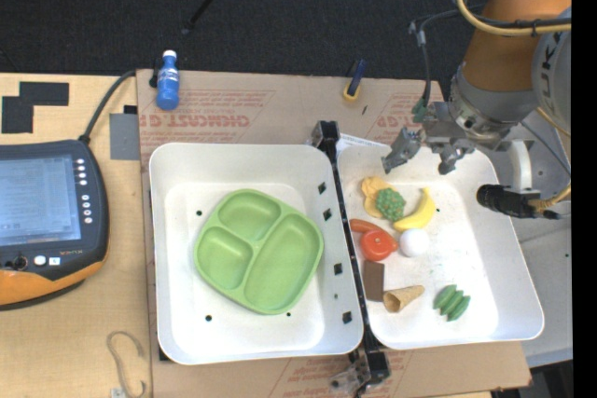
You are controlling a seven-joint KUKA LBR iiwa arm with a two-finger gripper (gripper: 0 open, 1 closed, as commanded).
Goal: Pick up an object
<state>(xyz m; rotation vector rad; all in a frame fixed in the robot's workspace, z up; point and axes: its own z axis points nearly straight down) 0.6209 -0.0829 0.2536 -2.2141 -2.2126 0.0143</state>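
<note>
Gripper hung over the upper edge of the right bin, fingers spread apart, nothing between them. Toy food sat just below it in frame: yellow banana, curved and glossy, nearest; bumpy green broccoli beside it; round red tomato touching a smooth white egg. Lower down lay a brown block, a tan waffle-textured cone and green pea pods. Left bin held a green three-compartment plastic plate.
</note>
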